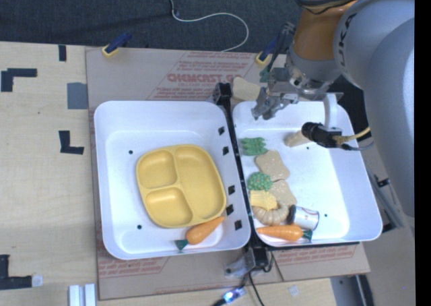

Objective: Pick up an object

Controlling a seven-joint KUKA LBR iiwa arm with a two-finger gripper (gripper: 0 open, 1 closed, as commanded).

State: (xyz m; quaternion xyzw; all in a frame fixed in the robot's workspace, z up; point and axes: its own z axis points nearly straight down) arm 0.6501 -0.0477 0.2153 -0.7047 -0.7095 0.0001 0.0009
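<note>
My gripper [264, 110] hangs over the far left corner of the right bin [337, 190], just above its floor. Nothing shows between its tips. A beige piece [245, 87] lies on the bin's far rim just left of the gripper. Below the gripper, along the bin's left side, lie a green leafy toy [253, 145], a tan slab [271, 164], a green broccoli piece [259, 181], a yellow piece [262, 200] and a tan curled piece [269, 216]. An orange carrot [279, 232] and a silver can [305, 218] rest at the near edge.
The left bin [114, 163] holds a yellow divided plate [180, 185] and a second carrot [204, 230] at its near edge. A small beige lump [295, 139] lies right of the gripper. The black divider [232, 156] separates the bins.
</note>
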